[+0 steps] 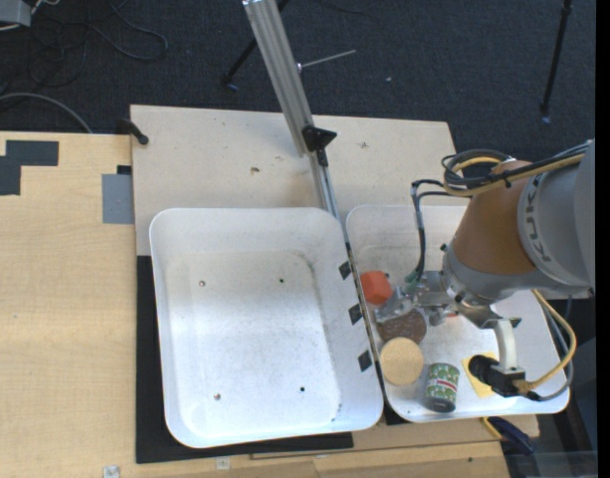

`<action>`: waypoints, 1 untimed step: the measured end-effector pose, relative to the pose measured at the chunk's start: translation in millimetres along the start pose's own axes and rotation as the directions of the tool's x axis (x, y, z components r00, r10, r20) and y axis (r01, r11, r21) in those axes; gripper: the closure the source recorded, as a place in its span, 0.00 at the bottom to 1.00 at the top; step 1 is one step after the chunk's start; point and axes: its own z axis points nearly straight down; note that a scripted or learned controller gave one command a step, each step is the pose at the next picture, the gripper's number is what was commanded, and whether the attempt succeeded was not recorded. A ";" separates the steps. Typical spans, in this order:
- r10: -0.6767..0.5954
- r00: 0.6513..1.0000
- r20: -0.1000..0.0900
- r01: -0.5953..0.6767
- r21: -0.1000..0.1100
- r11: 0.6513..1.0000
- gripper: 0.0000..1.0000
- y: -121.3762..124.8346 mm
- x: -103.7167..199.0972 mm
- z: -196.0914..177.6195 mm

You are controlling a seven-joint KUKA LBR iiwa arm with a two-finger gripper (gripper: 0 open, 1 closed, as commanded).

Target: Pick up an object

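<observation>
Camera view: pincer low in the right white bin, lower right of frame, spread impossible to tell. Just beside: small orange-red ball, brown lump, tan round disc, green can. Best centred squarely over one object, clear of neighbours and bin wall.

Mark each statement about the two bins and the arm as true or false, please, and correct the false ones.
1. The orange ball lies in the right bin. True.
2. The green can stands in the left bin. False: it is in the right bin, near the front edge.
3. The gripper is over the right bin. True.
4. The tan round object lies beside the green can. True.
5. The arm reaches over the left bin. False: it is over the right bin.
</observation>
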 end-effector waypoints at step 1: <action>0.007 1.000 0.000 -0.007 -0.001 1.000 1.00 0.1 -2.0 -12.5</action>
